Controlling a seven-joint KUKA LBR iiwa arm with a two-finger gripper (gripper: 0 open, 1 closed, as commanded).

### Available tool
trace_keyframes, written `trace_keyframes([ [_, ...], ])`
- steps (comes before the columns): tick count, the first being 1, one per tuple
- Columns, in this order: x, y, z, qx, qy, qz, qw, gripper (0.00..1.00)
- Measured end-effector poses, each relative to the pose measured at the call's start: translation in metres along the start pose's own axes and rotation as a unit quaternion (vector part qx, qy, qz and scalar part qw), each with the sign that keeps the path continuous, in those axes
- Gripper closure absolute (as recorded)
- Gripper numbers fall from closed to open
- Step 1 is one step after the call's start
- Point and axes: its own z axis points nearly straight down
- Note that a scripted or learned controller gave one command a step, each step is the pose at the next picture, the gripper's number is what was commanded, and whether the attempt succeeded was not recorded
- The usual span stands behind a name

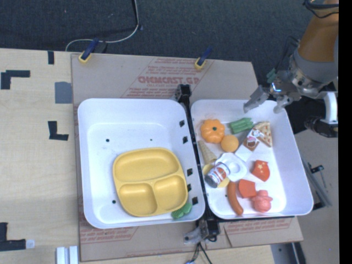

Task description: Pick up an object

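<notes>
Your two-finger claw [266, 99] hangs spread and empty at the frame's upper right, above the right white bin's [291, 147] top rim. The green plastic toy vegetable [240, 125] lies just below it; descend squarely, straddling its narrow width

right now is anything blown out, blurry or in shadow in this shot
Camera view: the right bin floor glares nearly featureless white; the left bin shows soft shading along its walls; the yellow tray and toy food stay sharp; the gripper looks slightly soft.
</notes>
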Motion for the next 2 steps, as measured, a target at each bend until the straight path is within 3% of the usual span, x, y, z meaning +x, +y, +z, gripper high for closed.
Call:
trace_keyframes([
  [1, 0.063, 0.023, 0.072, 0.002, 0.001, -0.003, 1.0000, 0.00],
  [2, 0.065, 0.048, 0.176, 0.002, -0.001, -0.001, 1.0000, 0.00],
])
